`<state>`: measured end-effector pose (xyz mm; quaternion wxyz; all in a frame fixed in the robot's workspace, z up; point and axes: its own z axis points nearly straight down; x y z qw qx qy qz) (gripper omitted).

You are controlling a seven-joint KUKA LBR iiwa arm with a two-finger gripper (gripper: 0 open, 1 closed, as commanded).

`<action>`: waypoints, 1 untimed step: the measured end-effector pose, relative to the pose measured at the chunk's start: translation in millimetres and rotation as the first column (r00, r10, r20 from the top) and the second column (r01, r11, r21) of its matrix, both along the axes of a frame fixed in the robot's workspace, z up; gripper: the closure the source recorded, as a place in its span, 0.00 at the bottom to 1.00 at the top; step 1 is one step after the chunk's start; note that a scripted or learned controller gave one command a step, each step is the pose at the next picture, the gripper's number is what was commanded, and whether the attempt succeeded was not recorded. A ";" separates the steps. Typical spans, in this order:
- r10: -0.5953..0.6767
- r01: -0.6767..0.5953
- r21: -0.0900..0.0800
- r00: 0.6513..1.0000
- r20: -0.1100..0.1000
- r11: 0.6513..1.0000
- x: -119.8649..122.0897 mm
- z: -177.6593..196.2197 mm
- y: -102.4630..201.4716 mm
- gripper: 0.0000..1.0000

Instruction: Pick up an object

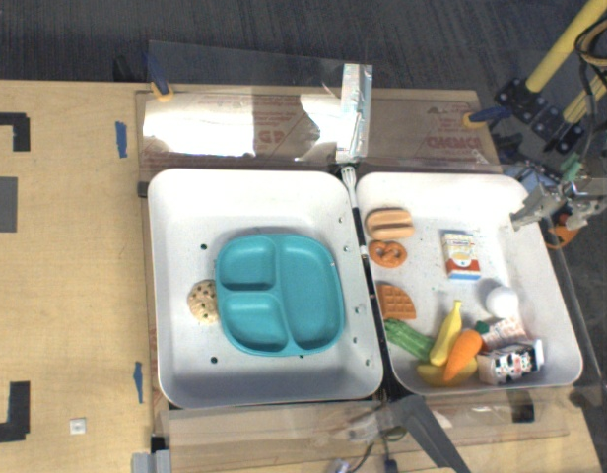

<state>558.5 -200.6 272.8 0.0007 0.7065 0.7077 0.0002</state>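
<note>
Two shallow white bins sit side by side on the tabletop (67,264). The left bin (175,205) holds a teal divided plate (281,294) near its middle, and a speckled cookie (203,301) lies just beside the plate's left edge, touching or nearly touching it.

The right bin (432,197) carries a scatter of toy foods. A small burger (389,223) lies near the bin's upper left, its long axis running left to right. Just below it is a round orange pretzel-like piece (388,254), and below that a brown waffle piece (396,302). A small carton with a red and blue front (462,255) stands apart toward the bin's middle, its long axis running up and down in the view. Toward the lower edge, several items crowd together: a green vegetable (408,338) lying on a slant from upper left to lower right, a yellow banana (446,333) with its tip pointing up and its long axis tilted slightly right, an orange carrot (463,354) against the banana, a white rounded item (501,301), and a small black-and-white can (512,362) lying on its side.

The tool (558,205) hangs at the right bin's upper right rim, outside the cluster of foods; whether it is wide or narrow cannot be told, and nothing is seen in it.
</note>
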 end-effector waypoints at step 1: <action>0.017 -0.017 0.003 1.000 -0.009 1.000 27.8 -112.0 35.3 0.00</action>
